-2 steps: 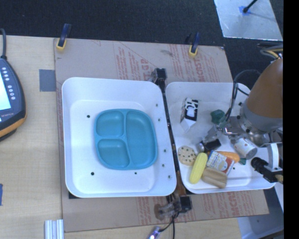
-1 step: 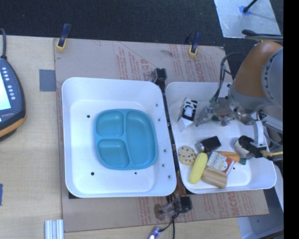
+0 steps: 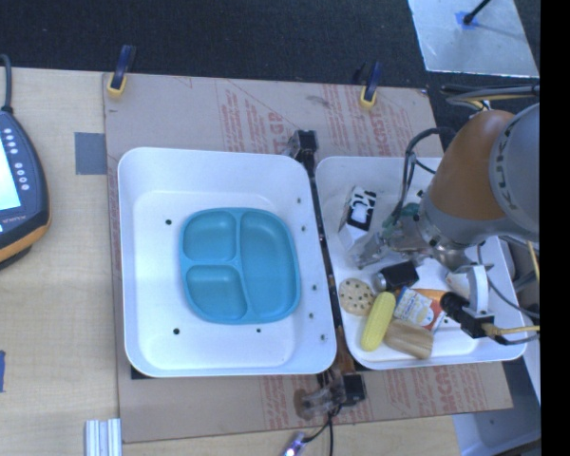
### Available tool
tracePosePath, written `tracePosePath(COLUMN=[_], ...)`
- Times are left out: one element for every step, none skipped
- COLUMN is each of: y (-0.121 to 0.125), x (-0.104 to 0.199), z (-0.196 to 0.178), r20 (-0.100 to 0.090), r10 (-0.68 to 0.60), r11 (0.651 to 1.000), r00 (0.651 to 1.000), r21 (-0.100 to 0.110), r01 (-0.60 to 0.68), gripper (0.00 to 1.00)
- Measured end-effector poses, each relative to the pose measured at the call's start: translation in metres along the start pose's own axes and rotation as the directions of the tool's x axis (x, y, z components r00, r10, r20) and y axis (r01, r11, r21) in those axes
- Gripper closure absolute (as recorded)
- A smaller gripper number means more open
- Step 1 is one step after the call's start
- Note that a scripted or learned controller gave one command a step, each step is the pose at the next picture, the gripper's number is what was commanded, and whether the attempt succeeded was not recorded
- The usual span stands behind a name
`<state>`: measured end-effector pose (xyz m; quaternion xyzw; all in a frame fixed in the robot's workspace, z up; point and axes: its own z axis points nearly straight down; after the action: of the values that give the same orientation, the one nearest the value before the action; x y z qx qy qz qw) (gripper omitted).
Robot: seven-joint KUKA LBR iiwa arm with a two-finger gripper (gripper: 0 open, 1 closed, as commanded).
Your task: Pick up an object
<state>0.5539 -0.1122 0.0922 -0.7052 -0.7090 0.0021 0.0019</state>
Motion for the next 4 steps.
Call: tracePosePath(y=[-0.076, -0.076, -0.026, -0.026], x=[0.010, 0.009, 0.020, 0.020], z=[0.001, -0.009, -0.083, -0.082], r20=[-0.001, 0.000, -0.001, -0.001], r10=[-0.001, -0.006, 0.002, 0.002], r11=[1.000, 1.000, 1.000, 1.000], r00=[1.000, 1.000, 1.000, 1.000], r21=[-0.001, 0.000, -0.003, -0.002], r01=[0.001, 0.006, -0.002, -0.002], gripper=[0.00, 1.00, 1.00, 0.00])
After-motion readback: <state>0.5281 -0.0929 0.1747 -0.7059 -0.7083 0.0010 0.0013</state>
